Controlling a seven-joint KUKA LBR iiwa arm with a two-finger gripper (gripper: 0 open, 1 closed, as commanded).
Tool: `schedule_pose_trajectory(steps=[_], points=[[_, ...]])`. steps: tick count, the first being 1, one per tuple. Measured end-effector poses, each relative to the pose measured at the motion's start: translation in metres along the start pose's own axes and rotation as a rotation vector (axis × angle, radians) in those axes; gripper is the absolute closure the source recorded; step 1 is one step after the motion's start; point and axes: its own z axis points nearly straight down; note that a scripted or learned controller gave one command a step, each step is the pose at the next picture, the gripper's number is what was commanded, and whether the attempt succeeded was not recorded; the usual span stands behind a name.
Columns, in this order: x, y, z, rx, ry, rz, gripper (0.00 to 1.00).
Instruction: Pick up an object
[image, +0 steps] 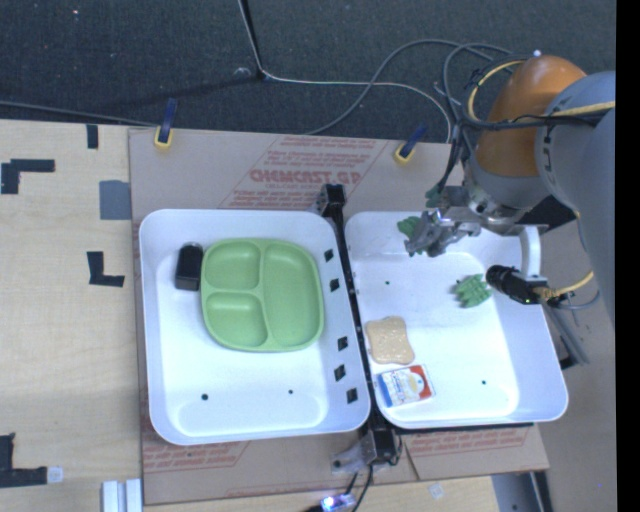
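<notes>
Faintly, red cardboard (300, 170) lettering, unreadable

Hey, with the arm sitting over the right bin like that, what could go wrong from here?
The gripper hangs at the right bin's far edge beside a small green piece, so it may hit the wall. The other green piece lies close to the arm and could get knocked.

Cardboard-covered bench (300, 170) bears two white bins (160, 330) side by side.
</notes>
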Motion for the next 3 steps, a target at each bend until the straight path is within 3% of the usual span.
schedule_pose_trajectory(steps=[1, 3], points=[[0.0, 0.001, -0.053, -0.002, 0.0, -0.001, 1.0], [0.105, -0.017, -0.062, 0.004, 0.001, -0.004, 1.0]])
